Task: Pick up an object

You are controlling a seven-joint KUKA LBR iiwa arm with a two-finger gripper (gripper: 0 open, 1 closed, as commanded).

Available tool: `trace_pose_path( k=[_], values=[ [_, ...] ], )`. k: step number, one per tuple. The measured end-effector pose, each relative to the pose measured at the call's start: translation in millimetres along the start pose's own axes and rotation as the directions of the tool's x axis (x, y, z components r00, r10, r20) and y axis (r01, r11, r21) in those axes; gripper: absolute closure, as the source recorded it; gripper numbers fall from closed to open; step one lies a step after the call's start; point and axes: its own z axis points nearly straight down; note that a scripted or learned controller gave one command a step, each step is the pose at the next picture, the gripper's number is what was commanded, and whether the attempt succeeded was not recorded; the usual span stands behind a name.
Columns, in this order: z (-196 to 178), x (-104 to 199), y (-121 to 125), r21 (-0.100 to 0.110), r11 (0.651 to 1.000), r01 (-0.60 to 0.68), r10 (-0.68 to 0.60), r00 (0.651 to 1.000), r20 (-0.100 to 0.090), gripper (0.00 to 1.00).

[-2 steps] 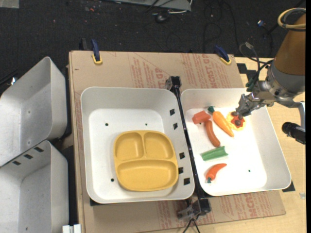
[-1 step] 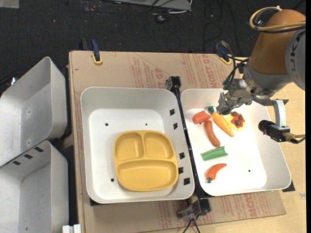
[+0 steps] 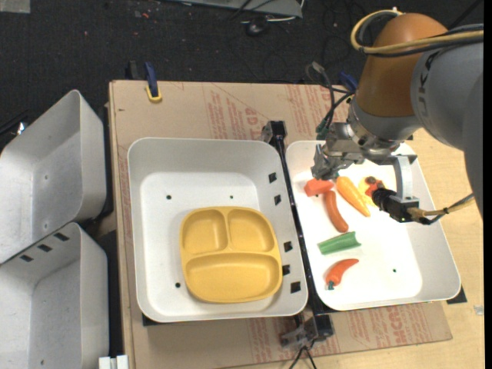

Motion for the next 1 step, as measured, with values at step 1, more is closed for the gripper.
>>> trace_pose_path(
  k=[1],
  values=[
    [9.6, 56.7, 13.3, -0.002, 1.000, 0.001, -0.001, 1.000, 0.000, 1.00]
  ],
)
